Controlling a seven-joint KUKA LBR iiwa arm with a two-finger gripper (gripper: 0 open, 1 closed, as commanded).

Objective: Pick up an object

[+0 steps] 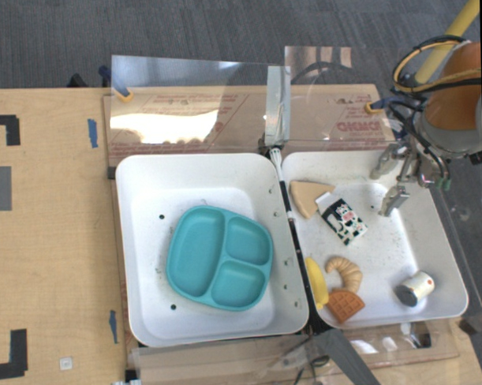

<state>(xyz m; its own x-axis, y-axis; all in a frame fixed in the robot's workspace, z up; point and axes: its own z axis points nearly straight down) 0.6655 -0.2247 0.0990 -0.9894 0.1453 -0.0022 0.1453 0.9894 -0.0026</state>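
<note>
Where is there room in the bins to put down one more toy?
The left bin has bare strips around the teal divided plate. The right bin is open between the cow-print carton and the roll. Its lower left is crowded: banana, croissant, waffle.

Open floor mid right bin [432,244], between carton [343,221], croissant [345,272] and cup [416,287]
</note>
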